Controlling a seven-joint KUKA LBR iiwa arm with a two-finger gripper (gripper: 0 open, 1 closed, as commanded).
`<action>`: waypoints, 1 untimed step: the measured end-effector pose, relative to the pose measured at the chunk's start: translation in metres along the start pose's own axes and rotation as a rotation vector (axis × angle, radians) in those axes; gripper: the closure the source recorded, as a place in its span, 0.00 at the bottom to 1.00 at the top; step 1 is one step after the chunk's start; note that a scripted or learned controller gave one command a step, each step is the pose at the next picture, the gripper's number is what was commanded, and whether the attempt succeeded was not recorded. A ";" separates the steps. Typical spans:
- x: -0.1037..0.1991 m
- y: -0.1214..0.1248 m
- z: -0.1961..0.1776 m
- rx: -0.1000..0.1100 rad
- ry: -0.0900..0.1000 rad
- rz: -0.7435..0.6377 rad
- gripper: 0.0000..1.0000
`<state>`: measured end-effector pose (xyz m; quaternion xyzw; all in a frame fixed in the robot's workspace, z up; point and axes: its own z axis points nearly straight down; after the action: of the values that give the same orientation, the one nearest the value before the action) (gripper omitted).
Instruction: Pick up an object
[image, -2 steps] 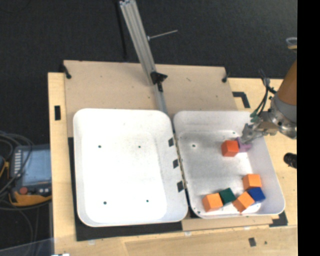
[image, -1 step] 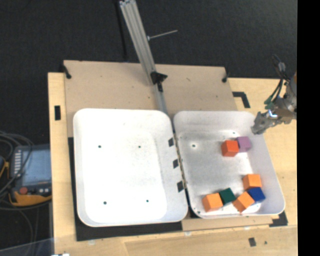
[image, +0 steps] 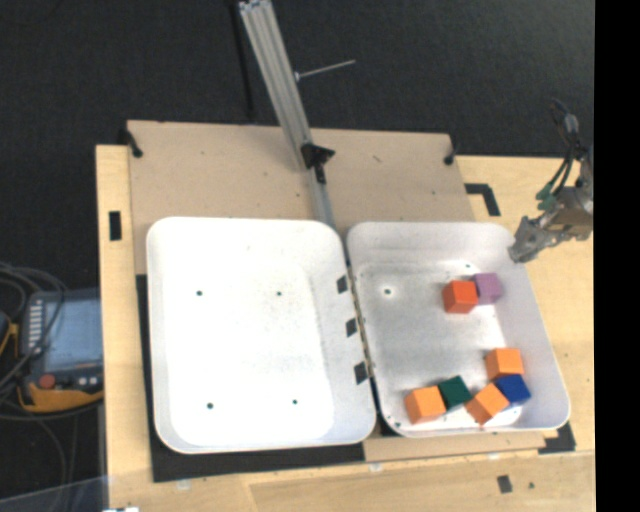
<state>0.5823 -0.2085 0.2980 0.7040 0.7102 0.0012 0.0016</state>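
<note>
Fingers (image: 524, 247) (state unclear, perhaps nothing held) over right bin (image: 420, 240) rim; orange cube (image: 460, 297) near

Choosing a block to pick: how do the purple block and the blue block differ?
The purple block is pale lilac; the blue block is deep blue. The purple block lies in the far part of the right bin, touching one orange block; the blue block lies near the front corner, squeezed between two orange blocks. Both are small cubes of similar size.
</note>
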 end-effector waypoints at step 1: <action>0.042 0.020 0.002 0.001 -0.002 0.003 1.00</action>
<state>0.6018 -0.1660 0.2961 0.7052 0.7090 0.0002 0.0017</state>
